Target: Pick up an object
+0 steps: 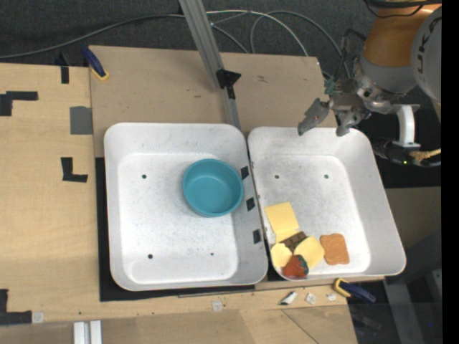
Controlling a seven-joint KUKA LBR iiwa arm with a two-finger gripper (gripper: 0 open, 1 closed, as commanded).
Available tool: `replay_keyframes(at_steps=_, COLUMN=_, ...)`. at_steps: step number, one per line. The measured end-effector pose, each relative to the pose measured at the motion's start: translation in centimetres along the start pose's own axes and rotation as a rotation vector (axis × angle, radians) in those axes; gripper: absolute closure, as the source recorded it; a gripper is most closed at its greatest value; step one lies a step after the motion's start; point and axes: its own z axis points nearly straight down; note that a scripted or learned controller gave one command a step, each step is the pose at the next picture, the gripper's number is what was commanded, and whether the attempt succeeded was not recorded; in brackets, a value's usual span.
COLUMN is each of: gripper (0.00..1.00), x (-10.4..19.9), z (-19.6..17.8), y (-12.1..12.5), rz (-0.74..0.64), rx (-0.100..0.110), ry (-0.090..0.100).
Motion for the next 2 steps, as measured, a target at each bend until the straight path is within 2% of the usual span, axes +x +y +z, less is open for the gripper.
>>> replay_keyframes(at_steps=1, gripper=0.00, x=0.0, z=0.0, y=0.0, rz=0.000, rx=0.000, ry=0.000)
replay_keyframes(at_steps=2, gripper=0.00, x=-0.2, z=5.2, y=-1.1, rz=0.001, rx=0.006, ry=-0.001)
